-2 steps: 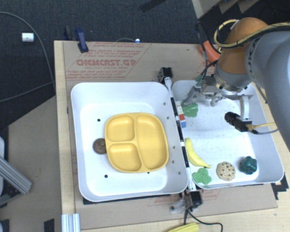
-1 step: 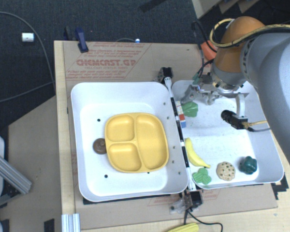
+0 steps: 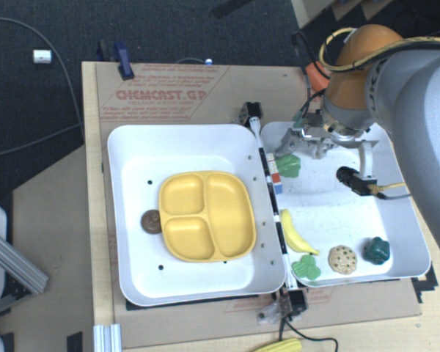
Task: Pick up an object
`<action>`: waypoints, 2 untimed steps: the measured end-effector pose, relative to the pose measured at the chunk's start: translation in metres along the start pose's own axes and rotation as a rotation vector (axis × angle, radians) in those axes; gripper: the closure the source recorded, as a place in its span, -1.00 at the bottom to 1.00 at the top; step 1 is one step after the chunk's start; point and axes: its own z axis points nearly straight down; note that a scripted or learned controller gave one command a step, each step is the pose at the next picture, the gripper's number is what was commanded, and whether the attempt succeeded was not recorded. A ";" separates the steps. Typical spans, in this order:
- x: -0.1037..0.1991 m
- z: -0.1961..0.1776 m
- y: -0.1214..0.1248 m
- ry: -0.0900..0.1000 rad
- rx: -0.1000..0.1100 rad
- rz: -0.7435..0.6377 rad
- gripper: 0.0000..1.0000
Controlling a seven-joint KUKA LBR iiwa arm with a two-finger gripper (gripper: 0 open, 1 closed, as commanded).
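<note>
My gripper (image 3: 312, 142) hangs over the far left corner of the right bin (image 3: 396, 229), below the orange band of the arm. A small green object (image 3: 289, 166) lies just in front of and below it, close to the bin's left wall; whether they touch I cannot tell. Along the near side of the right bin lie a yellow banana (image 3: 297, 235), a green leafy piece (image 3: 306, 269), a speckled cookie (image 3: 342, 259) and a dark teal object (image 3: 377, 250).
The left bin (image 3: 125, 167) bears a yellow divided plate (image 3: 207, 215) with a small brown round object (image 3: 151, 221) at its left edge. A black cable connector (image 3: 353, 180) hangs off the arm over the right bin. Both bins rest on a cardboard sheet (image 3: 161, 94).
</note>
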 end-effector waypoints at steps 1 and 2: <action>0.001 0.000 0.000 0.000 0.000 0.000 -1.00; 0.001 0.000 0.000 -0.001 0.001 0.000 -1.00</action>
